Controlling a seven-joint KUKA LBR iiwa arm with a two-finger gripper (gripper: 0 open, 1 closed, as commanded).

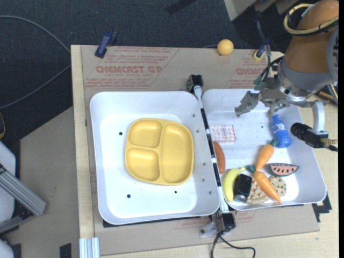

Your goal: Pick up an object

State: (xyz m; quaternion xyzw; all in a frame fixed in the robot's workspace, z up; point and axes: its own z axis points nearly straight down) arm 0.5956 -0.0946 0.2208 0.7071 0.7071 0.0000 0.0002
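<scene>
ROBOT AT THE BINS: A grey arm (309,52) with an orange band reaches in from the right of the view over a bench (134,69) topped with a brown board bearing red lettering. Its gripper (244,106) hangs above the far part of the right-hand bin (242,144), over bare white floor. Whether it is open or closed cannot be told from this angle.

The things to pick lie in that same bin, most of them crowded toward its near end. A blue bottle (279,130) lies closest to the gripper, to its right in the view and apart from it. Nearer the camera, a carrot (263,156) lies tilted beside a watermelon slice (282,169). A second carrot (267,187) lies across a speckled flat piece (279,183), next to a black thing (243,186) that touches a banana (230,183).

A sausage (219,156) lies along the wall next to the other bin. A card with red print (223,133) lies flat just beyond it.

The left-hand bin (107,144) holds a yellow plate (159,150) with three compartments, near its middle. On the bench beyond the bins sit an orange ball (225,47) and a blue clip (105,43), well apart from each other.
</scene>
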